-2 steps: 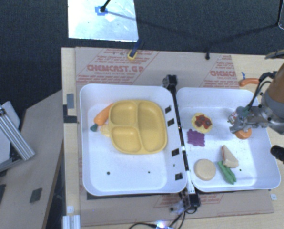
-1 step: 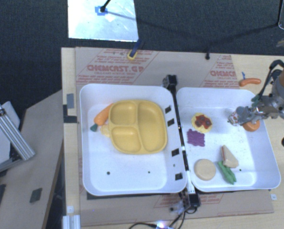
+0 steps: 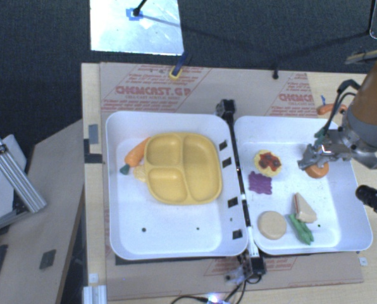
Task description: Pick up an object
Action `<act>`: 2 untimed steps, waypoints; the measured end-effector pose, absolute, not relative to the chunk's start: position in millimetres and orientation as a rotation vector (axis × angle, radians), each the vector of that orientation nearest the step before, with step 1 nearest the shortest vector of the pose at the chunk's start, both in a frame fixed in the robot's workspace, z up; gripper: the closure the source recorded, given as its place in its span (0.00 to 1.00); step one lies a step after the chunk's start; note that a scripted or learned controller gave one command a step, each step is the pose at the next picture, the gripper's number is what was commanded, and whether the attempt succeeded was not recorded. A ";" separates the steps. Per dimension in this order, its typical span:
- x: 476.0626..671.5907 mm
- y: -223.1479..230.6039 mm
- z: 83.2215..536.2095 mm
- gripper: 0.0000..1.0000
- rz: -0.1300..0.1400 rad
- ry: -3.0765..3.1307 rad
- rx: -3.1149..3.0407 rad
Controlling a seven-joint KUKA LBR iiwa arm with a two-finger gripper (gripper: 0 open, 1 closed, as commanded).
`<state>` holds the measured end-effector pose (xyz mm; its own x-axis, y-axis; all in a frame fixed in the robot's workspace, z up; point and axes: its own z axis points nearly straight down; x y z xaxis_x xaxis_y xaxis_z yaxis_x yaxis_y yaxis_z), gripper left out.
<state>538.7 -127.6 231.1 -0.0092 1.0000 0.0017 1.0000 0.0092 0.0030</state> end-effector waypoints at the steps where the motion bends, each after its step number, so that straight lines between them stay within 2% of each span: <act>1: 523.7 -84.3 220.3 1.00 0.002 2.231 2.213; 2: 516.5 -71.7 233.1 1.00 0.004 2.228 2.213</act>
